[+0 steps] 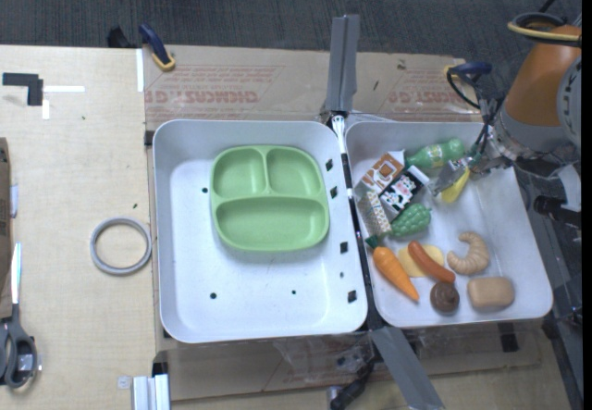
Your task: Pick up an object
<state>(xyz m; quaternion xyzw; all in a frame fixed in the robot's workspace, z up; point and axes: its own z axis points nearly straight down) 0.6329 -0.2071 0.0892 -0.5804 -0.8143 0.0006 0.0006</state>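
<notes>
Hand: the hand [472, 166] is being held low at the right bin's [532, 242] far right side, just beside a banana [453, 184] and a green bottle [433, 155]; whether it is spread or pressed together cannot be told, as the tips are lost in the clutter.

Held: nothing is being seen between the tips, so no grasp is being claimed.

Task's thing: no single target is being named; the nearest candidates are judged to be the banana and the bottle, both lying in the right bin's far half.

Risk: the banana is being crowded by the bottle and a printed carton [392, 186], so two things may be caught at once, or one may be nudged aside and missed.

Risk, second: the hand is working close to the bin wall, so a tip may be stopped by the rim.

Arm: the arm [541, 89] is reaching in from the right, its orange band sitting above the wrist, the wrist being angled down and leftward.

Other contents: a corn cob [408, 219], carrot [395, 273], sausage [430, 262], croissant [470, 253], bread [490, 291] and a dark round piece [445, 297] are lying nearer the front.

Left bin: a green tray [270, 197] is lying in the left bin [180, 306].

Worktop: a tape ring [121, 244] is lying on the worktop [69, 167], well apart.
</notes>
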